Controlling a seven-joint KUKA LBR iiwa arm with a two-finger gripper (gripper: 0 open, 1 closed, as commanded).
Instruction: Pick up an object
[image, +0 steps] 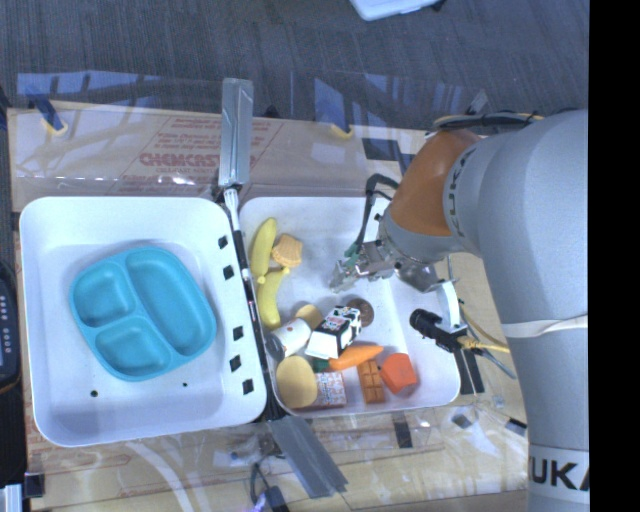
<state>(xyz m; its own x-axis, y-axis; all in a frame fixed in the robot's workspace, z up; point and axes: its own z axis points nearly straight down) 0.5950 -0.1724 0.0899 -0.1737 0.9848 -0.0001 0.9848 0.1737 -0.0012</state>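
Observation:
My gripper (348, 272) hangs over the right bin (320, 215), above bare white floor in its upper middle. Its fingers look slightly apart with nothing between them. Just below it lie a black-and-white cube (341, 324) and a brown round piece (361, 313). To its left are two yellow bananas (264, 245), (270, 298) and a tan waffle-like piece (287, 250). Lower in the bin lie a carrot (358, 355), an orange block (399, 373), a yellow round item (295, 380) and a white cup (293, 336).
The left bin (60, 400) bears a blue divided plate (142, 311). A grey divider (236, 130) runs between the bins. The arm's grey body (530, 250) and orange band (430, 195) cover the right bin's right side.

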